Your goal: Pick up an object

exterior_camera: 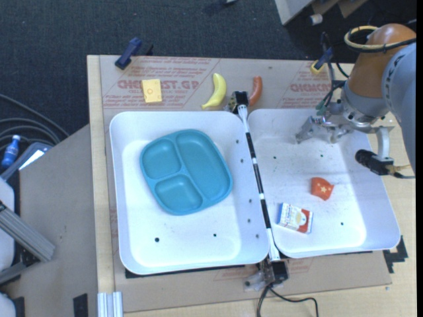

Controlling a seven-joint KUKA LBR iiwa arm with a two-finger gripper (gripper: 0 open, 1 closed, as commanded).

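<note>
Your tool [322, 128] hovers at the right bin's [377, 233] far end, grip state unclear; tomato [322, 188] and box [293, 217] lie nearer.

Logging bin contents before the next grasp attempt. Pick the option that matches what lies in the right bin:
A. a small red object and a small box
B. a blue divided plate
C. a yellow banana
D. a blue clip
A: the right bin holds a small red object and a small box, lying apart; the blue divided plate sits in the left bin.
</note>
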